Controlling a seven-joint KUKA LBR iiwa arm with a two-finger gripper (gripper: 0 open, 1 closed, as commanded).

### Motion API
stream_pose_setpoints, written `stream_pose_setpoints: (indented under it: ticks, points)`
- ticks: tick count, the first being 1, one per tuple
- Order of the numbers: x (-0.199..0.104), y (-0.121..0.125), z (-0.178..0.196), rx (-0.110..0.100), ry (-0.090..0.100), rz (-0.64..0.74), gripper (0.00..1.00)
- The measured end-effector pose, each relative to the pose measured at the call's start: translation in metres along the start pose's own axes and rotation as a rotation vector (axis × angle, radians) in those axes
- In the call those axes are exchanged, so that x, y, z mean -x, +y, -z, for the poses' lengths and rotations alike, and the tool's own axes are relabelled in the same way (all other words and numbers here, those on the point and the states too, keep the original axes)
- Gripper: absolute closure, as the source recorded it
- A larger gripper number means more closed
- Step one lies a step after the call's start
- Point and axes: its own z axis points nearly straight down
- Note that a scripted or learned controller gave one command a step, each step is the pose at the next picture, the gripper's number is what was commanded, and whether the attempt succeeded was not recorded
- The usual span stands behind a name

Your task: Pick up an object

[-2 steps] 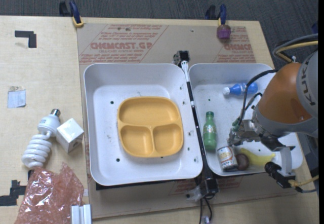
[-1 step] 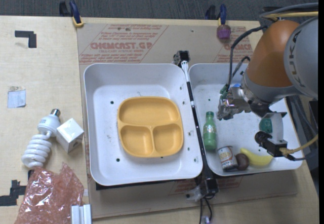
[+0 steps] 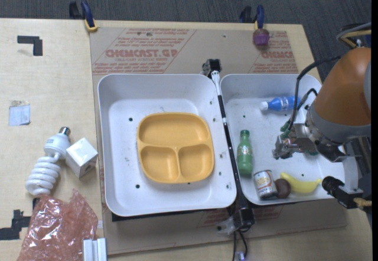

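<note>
The right bin holds a green bottle, a small can, a brown round item, a yellow banana and a blue and white bottle. My gripper hangs low over the right bin's middle right, just above the banana and right of the green bottle. I see nothing between its fingers. The orange band of the arm covers the bin's right side.
The left bin holds a yellow divided tray. On the bench at the left lie a spiral light bulb, a white cube and a crumpled pink wrapper. A purple item sits by the far clamp.
</note>
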Motion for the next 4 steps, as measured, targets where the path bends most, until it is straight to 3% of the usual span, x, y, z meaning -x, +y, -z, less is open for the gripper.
stream_pose_setpoints:
  ticks: [1,3,4]
  points:
    - [0.016,0.000,-0.012,-0.001,0.000,-0.001,1.00]
    - [0.020,0.000,-0.009,-0.001,0.000,0.000,1.00]
    - [-0.012,0.052,0.000,0.001,-0.001,0.002,1.00]
